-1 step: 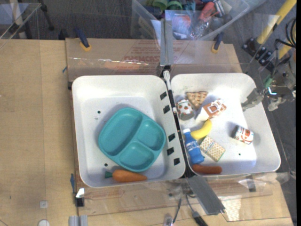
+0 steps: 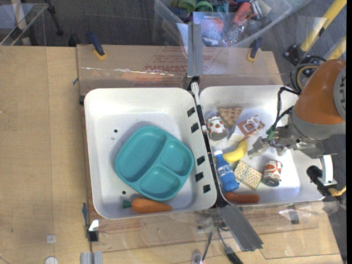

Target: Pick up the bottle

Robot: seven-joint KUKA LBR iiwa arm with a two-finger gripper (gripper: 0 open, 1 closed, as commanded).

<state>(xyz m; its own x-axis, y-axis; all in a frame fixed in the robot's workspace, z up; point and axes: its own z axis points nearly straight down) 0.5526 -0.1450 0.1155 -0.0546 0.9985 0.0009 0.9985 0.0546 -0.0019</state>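
The blue bottle (image 2: 225, 172) lies in the right bin (image 2: 286, 194), close against the divider between the two bins, in the lower middle of the frame. Just right of it sit a yellow banana (image 2: 236, 150) and a patterned block (image 2: 248, 175), with a small can (image 2: 271, 172) beyond and a red sausage-like toy (image 2: 242, 198) below. Above are a waffle piece (image 2: 230, 115), a round cup-like toy (image 2: 216, 126) and a small printed box (image 2: 251, 126). The left bin (image 2: 102, 147) holds a teal divided plate (image 2: 154, 162) and a carrot (image 2: 148, 205). Both bins rest on a light wooden desk (image 2: 38, 147); a clear tub of toys (image 2: 220, 4) stands at upper centre. The arm enters from the right edge, and its gripper (image 2: 258, 146) hangs over the right bin beside the banana, apart from the bottle. It looks parted and empty, though the view is poor there.
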